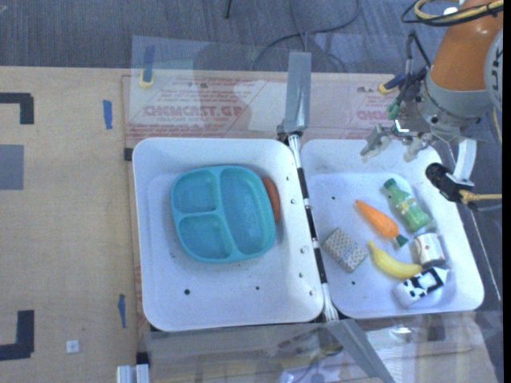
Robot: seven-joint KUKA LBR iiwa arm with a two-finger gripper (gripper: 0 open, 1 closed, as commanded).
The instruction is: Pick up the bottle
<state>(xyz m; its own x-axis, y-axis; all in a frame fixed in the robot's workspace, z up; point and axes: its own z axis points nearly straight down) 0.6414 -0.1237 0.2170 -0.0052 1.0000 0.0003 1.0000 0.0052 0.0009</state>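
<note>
Black-and-white toy (421, 286) sits nearest in the right bin (343, 294), green bottle (406, 206) lies beside the carrot (376, 219), fingers (374, 144) spread wide above the far edge, holding nothing

A pale wooden bench top (64, 214), marked with black tape corners (20, 106) and blue tape strips (107, 114), stands on grey carpet floor (120, 6) where dark cables (323, 2) loop, with a grey metal bar (297, 94) lying on a printed cardboard sheet (207, 106).
</note>
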